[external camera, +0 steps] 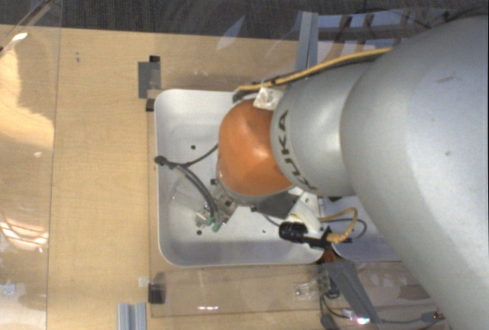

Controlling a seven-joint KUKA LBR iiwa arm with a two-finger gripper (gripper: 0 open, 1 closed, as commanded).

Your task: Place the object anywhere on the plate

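Reaching low into the white bin (172,168) at view's left, with gripper (208,220) close over the bin floor and the orange band (248,153) directly above. Cannot tell whether jaws are spread or pressed together. Cannot tell where object or plate lies; much of the 2 bins covered by arm (397,153). Judged step: pick attempt, placing not begun. Next: confirm object pinched, lift clear of bin wall, carry over plate, lower, release.

A bin (172,168) sits at the centre of the frame on the bench (84,168), whose bare surface spreads to its left. The arm (367,137) reaches in from the right and hangs over the bin's right half. Cables (187,176) trail across the bin floor at lower left.
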